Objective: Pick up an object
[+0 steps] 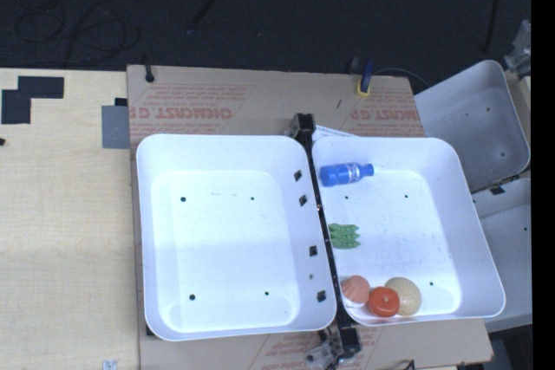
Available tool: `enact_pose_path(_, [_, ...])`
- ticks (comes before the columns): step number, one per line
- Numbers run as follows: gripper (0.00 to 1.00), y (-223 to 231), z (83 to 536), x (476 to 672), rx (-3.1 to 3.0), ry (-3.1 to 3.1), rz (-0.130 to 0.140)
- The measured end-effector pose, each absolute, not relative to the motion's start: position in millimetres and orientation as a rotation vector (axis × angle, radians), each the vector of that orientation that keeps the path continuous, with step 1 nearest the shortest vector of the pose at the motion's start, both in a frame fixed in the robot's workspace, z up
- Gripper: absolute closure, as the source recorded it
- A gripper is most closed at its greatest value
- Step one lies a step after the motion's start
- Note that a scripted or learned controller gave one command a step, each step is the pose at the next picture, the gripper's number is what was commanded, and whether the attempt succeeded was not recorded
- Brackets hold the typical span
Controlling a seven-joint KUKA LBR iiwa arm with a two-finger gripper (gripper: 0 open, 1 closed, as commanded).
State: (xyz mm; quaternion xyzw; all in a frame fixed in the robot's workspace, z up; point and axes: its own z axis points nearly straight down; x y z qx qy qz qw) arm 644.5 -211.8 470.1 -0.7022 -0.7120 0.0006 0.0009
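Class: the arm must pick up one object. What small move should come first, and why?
Probably swing in over the right bin toward the blue bottle: it lies alone near the far edge, while the red ball sits crowded between two neighbours in the near corner.

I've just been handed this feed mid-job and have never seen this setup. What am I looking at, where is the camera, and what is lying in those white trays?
This is one fixed camera above a bench, looking down at a slant. Two shallow white bins sit side by side on a cardboard sheet. The job is for a robot arm, which reaches in from the right of the picture, to pick up an object.

The left bin has bare white floor with a few small dark holes. The right bin holds the objects: a blue bottle lying on its side near the far edge, a small green item by the divider, and in the near corner a pinkish round piece, a red round piece and a pale round piece, clustered together.
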Motion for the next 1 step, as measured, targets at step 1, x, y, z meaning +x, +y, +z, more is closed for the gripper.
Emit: enact_pose_path(1, [1.00, -206.0, 483.9, 643.9, -2.217, -2.225, 0.001])
